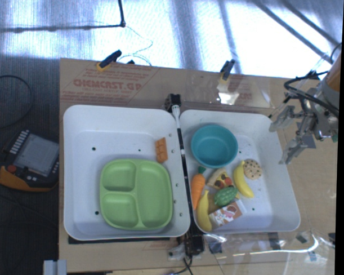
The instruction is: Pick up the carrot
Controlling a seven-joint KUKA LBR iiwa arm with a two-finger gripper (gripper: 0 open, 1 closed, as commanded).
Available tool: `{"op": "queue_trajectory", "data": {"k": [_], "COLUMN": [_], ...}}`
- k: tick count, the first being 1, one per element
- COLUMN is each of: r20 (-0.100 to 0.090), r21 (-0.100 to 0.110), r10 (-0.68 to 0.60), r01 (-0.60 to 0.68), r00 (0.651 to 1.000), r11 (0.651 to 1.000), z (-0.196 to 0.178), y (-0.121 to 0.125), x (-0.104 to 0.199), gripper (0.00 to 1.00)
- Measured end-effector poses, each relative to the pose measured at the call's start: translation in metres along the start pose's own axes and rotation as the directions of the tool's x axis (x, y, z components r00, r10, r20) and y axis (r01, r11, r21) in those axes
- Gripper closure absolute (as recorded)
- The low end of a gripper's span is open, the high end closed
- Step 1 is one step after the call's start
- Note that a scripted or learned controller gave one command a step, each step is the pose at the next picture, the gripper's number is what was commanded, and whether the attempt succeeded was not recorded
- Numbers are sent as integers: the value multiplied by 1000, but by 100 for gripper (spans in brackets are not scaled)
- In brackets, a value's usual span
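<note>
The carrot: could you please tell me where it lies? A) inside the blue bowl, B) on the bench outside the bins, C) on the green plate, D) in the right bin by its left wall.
D: the carrot lies in the right bin against its left wall, below the blue bowl.

Orange carrot (198, 187), right bin's left edge

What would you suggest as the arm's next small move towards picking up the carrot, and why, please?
Probably swing the hand leftward across the right bin until it is above the carrot. The hand sits by that bin's right edge, apart from everything, while the carrot lies against the bin's left wall, below the blue bowl and beside a banana, so the approach should be steep.
</note>
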State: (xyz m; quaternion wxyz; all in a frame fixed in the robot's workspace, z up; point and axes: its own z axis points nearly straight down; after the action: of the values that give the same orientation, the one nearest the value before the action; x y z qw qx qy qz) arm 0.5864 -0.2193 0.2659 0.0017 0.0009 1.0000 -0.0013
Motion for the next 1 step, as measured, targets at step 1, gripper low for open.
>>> {"op": "queue_trajectory", "data": {"k": [1], "r20": [2], "r21": [-2], "r10": [148], "r01": [-148], "r00": [989], "r11": [989], "z": [3], "y": [41], "x": [-62], "gripper": [0]}}
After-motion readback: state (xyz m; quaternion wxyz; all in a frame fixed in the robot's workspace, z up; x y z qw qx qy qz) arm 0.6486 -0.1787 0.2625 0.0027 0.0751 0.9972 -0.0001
